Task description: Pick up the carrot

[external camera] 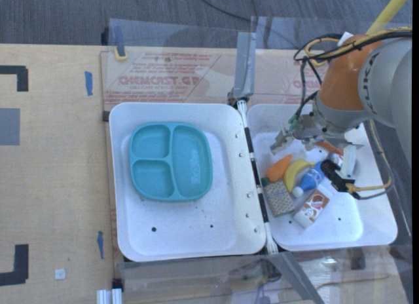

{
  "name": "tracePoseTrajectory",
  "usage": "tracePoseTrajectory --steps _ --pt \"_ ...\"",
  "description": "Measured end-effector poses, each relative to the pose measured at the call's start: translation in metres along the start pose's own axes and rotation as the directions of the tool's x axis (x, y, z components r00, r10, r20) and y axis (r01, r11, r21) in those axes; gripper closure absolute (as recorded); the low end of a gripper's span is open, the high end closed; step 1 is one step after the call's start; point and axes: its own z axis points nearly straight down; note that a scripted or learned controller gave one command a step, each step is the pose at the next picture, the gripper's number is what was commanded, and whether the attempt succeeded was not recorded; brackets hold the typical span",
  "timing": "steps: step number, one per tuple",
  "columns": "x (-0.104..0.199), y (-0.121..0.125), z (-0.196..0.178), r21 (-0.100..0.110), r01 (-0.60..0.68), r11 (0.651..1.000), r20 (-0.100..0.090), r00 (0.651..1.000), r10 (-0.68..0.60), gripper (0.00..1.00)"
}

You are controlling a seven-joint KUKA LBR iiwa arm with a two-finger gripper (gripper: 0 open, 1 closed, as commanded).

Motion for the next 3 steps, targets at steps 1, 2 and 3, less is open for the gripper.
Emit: tracePoseTrajectory --steps 1,2,3 --pt "0.012 -0.043 0.01 0.005 0.03 1.0 -0.001 1.0 -0.03 0.0" --pt "0.01 -0.042 -0.001 -0.002 0.024 1.0 0.0 1.0 -0.024 1.0" --pt "0.01 -0.042 -0.001 -0.001 0.025 1.0 0.0 1.0 -0.025 0.0"
